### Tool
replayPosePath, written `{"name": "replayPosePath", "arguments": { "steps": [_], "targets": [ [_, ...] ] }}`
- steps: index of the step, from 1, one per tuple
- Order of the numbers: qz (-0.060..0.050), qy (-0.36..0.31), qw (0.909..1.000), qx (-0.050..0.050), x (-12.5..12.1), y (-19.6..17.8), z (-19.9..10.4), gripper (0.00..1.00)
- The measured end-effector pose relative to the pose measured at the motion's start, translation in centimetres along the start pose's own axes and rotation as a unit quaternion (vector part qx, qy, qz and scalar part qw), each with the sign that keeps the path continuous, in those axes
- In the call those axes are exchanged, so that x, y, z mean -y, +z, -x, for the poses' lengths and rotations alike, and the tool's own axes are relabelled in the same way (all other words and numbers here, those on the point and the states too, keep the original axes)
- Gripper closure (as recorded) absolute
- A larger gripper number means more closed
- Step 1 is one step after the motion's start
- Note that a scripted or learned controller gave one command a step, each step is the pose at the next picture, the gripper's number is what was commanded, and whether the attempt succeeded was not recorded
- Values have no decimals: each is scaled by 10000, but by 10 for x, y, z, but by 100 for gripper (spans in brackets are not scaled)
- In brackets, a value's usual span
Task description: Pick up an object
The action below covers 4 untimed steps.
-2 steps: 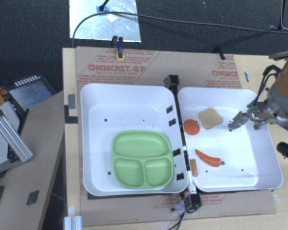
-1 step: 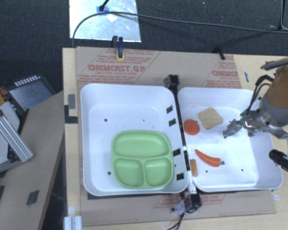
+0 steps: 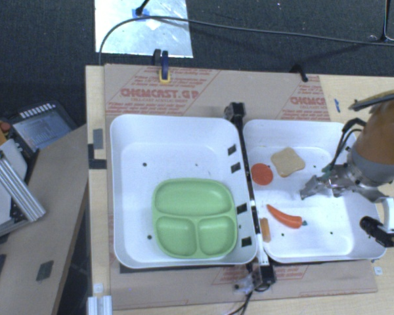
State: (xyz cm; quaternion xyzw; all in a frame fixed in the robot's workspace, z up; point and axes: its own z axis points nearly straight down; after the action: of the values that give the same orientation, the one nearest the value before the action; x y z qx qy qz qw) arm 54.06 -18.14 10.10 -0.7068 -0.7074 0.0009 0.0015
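Bench (image 3: 203, 84): flat surface covered in pale brown cardboard printed with red lettering, bearing two shallow white bins side by side.

Left bin (image 3: 128, 176): smooth white plastic, rounded corners, low walls. Contents: green tray (image 3: 194, 216), matte plastic, rounded rectangle with three compartments, one long above and two smaller below, lying flat toward the bin's lower right.

Right bin (image 3: 328, 241): same white plastic, touching the left bin along a dark centre divider. Contents, all in its left half:
- toast slice (image 3: 287, 161), tan, roughly square with soft edges, lying flat near the upper middle.
- red disc (image 3: 262, 174), flat and round like a tomato slice, just beside the toast on its lower left.
- chili pepper (image 3: 285, 216), glossy red-orange, long and tapered, small green stem at its right end, lying on a slant below the disc, apart from it.
- small orange stick (image 3: 264, 229), slim and upright in view, close against the bin's left wall, just left of the pepper.

Arm (image 3: 384, 143): grey casing, orange band, entering from the right over the right bin.

Gripper (image 3: 306, 192): grey metal, pointed left, low over the bin floor between toast and pepper, near both; nothing visible between the fingers; whether spread or closed cannot be told.
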Motion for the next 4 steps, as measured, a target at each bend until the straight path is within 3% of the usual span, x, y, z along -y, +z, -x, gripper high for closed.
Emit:
{"name": "replayPosePath", "arguments": {
  "steps": [1,2,4],
  "targets": [
    [13,-3,10000,1,0,17,0,0],
    [34,-5,10000,10,-2,5,0,100],
    [58,-19,10000,17,-10,-98,-6,100]
  ]
}}
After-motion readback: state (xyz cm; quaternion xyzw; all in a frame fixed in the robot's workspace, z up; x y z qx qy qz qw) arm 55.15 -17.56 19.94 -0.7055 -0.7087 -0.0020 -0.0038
